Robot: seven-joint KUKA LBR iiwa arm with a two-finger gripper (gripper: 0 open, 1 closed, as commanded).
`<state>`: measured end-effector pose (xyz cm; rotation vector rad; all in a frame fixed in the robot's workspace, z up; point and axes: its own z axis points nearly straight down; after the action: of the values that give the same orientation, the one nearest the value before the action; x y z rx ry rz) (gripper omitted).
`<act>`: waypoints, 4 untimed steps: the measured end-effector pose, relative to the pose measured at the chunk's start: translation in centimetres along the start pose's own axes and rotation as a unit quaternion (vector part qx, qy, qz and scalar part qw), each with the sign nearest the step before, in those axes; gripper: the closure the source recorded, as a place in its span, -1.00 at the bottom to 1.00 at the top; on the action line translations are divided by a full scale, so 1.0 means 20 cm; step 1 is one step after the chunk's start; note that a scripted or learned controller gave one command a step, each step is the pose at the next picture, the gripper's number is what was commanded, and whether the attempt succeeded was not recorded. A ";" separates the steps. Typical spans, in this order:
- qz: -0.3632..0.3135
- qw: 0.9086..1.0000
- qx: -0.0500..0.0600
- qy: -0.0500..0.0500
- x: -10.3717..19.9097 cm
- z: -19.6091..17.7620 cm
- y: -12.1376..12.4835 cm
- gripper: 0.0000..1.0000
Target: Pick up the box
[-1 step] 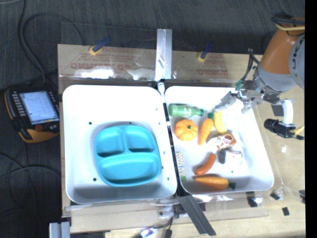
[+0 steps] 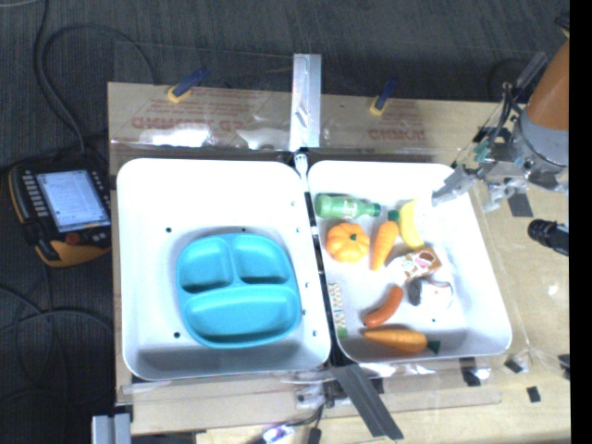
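White and brown, the box (image 2: 419, 265) is seen lying in the right bin (image 2: 495, 317), between a banana (image 2: 410, 225) and a sausage (image 2: 383, 306). The gripper (image 2: 448, 191) is poised over the bin's far right corner; its finger state cannot be told.

One fixed camera, mounted above the tabletop (image 2: 532, 322), looks down at a slant. Both white bins sit side by side near mid-frame: the left bin (image 2: 148, 248) and the right bin (image 2: 481, 276). The far tabletop edge lies toward the top of the frame, with dark carpet (image 2: 277, 17) beyond. The distance takes in both bins whole. The arm (image 2: 550, 109) enters from the right.
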<state>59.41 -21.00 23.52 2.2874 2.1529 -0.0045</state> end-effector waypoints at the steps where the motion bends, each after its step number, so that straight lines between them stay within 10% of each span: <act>1: -0.100 0.995 0.000 0.002 0.06 0.40 -0.37 -1.00; 2: -0.130 0.992 -0.006 -0.001 0.13 0.72 -0.39 -1.00; 3: -0.130 0.991 -0.009 0.000 0.14 0.67 -0.38 1.00; 4: -0.038 0.999 -0.001 -0.001 0.17 -0.28 -0.53 1.00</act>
<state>48.95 -17.00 29.08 2.2015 2.2374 -0.0040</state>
